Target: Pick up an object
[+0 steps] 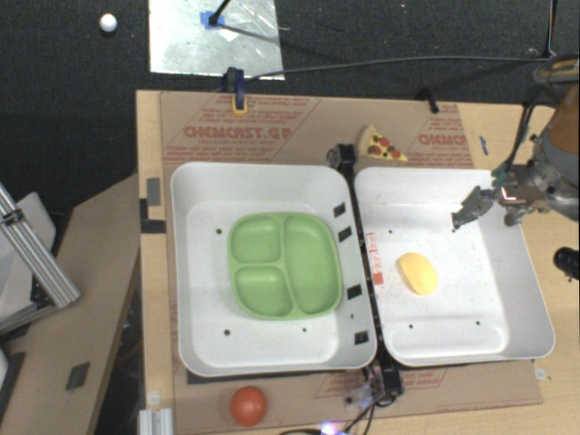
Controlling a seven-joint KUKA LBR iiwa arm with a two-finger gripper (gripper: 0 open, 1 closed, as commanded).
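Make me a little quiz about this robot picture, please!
1. True or false: the yellow object lies in the right bin.
2. How many compartments does the green tray in the left bin have? A) two B) three C) five
3. Fill in: the pizza slice toy lies on the cardboard, just behind the ____ bin.

Key: 1. True. 2. B, three. 3. Right. The gripper hangs over the right bin, apart from the yellow object.
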